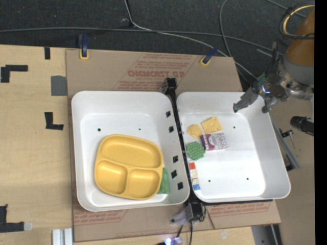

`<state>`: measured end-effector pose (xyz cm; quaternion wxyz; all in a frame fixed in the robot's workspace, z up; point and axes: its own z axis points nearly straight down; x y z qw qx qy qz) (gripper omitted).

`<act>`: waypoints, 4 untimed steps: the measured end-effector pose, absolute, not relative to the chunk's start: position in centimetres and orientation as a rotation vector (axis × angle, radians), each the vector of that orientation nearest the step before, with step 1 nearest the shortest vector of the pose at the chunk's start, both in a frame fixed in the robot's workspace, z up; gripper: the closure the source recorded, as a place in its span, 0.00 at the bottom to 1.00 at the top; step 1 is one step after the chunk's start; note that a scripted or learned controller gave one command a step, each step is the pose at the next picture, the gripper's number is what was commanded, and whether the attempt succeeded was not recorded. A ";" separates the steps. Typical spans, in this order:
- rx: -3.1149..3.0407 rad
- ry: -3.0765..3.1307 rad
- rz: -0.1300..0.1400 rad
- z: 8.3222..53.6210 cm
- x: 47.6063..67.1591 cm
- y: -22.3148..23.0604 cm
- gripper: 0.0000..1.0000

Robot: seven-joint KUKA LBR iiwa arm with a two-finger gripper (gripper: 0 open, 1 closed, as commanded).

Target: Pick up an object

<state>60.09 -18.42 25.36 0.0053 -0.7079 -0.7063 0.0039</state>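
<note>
Wooden bench (30, 152) under cardboard, bearing two white bins, with the arm at the right edge.

Over the right bin's (265, 182) far right corner the gripper (254, 102) hangs with its two dark fingers spread apart, nothing between them. A yellow block (211, 124), small yellow piece (194, 130), purple packet (215, 141) and green round piece (194, 150) cluster near that bin's left wall. A yellow divided tray (129, 166) lies in the left bin (84, 137).

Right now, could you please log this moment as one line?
claw: open, over right bin's far corner | holding: nothing | yellow tray: left bin
</note>
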 end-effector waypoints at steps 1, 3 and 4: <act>-2.220 -2.222 0.002 26.1 60.3 -18.4 0.00; -2.218 -2.221 0.005 16.1 59.7 -18.0 0.00; -2.217 -2.220 0.006 9.7 59.9 -17.8 0.00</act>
